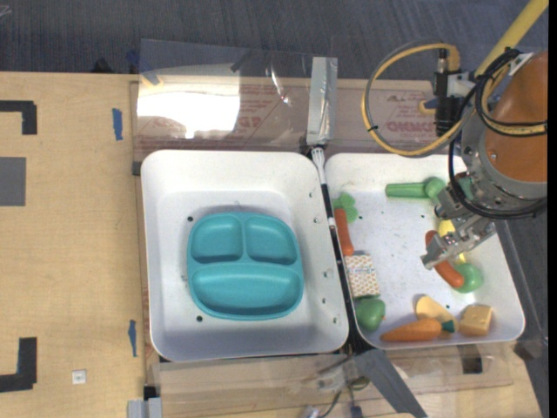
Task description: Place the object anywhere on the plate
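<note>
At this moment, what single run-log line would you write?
phase: reaching in right bin | gripper: over toy food near bin's right side, grasp unclear | plate: teal, in left bin, nothing on it | task: not done

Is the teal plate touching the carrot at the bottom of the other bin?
Apart. The camera view shows the teal divided plate in the left bin, the orange carrot in the right bin.

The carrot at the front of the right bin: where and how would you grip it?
Grip the carrot across the middle of its orange body, coming straight down from above. It lies flat and almost left to right, so the fingers should close front to back. A yellow piece sits close behind it, which leaves little room there.
</note>
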`<state>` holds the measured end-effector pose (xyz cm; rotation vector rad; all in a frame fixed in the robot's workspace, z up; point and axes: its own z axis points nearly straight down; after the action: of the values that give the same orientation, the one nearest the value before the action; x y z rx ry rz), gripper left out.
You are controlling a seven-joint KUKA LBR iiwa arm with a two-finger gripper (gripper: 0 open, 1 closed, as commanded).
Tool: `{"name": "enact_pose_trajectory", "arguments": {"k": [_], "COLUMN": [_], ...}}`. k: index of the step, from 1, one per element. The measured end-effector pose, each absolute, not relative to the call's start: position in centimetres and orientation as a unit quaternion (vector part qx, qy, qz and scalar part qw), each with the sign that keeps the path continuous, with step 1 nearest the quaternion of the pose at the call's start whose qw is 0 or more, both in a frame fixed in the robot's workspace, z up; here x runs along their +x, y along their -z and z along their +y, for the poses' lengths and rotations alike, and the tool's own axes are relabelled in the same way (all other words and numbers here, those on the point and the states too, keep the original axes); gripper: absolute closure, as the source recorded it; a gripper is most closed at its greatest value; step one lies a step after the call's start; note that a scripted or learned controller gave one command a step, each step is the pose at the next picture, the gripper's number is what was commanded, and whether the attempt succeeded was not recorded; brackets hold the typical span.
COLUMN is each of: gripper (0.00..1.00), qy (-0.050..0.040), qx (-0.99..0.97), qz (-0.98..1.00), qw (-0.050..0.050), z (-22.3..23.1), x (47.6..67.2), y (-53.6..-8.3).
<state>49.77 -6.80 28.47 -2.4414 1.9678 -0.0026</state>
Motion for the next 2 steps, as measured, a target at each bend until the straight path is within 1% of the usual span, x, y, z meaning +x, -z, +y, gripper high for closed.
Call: {"name": "enact_pose_trajectory", "arguments": {"k": [1, 2], "gripper": [1.0, 1.0], "qy": [-0.001, -0.0001], "qx": [-0.918, -0.968], "qz": [0.397, 0.251], "qw": [0.002, 0.002], "z": [-9.3, -12.1], "x": [50.4, 48.5], "y": [-25.4, -27.9]}}
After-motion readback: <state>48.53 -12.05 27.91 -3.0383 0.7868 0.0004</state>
